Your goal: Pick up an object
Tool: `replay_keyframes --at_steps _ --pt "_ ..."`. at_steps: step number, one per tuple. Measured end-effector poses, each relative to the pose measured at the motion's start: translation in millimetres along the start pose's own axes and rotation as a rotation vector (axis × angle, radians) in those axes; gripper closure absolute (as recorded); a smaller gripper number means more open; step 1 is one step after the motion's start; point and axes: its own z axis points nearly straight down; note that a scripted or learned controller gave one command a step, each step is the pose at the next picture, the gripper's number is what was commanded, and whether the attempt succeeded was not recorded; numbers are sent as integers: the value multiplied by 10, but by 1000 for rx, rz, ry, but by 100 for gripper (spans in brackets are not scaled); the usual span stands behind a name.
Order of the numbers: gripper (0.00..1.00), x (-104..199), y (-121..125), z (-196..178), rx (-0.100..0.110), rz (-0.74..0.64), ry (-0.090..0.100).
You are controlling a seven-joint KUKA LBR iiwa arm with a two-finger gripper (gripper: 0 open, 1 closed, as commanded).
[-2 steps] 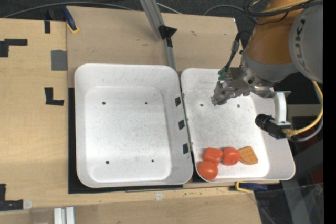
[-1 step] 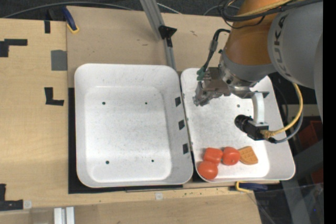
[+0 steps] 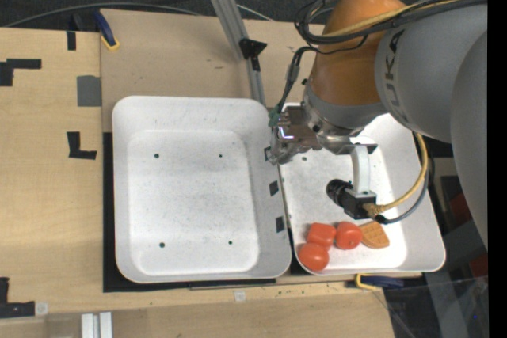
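Looming over the right bin point(image 3: 424, 249), the grey arm point(image 3: 444, 67) hangs its gripper point(image 3: 287, 140) near that bin's far-left corner, probably poised to descend for a grab. Whether its jaws are spread or pressed together I cannot tell. Three red pieces point(image 3: 326, 241) and an orange wedge point(image 3: 375, 234) huddle along the bin's near wall, well apart from the gripper.

The grey arm point(image 3: 444, 67) is reaching in from the right and bending downward, its orange band point(image 3: 352, 51) sitting directly above the wrist. The gripper point(image 3: 283, 140) is hanging at the arm's lower left end, pointing down. A black fitting point(image 3: 348, 198) is projecting to the gripper's lower right, with a yellow cable point(image 3: 412, 186) looping from it back toward the arm.
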Motion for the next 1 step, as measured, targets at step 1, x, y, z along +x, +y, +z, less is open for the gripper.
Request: replay_keyframes --at_steps 1 --pt "100 451 -17 140 1 1 -1"
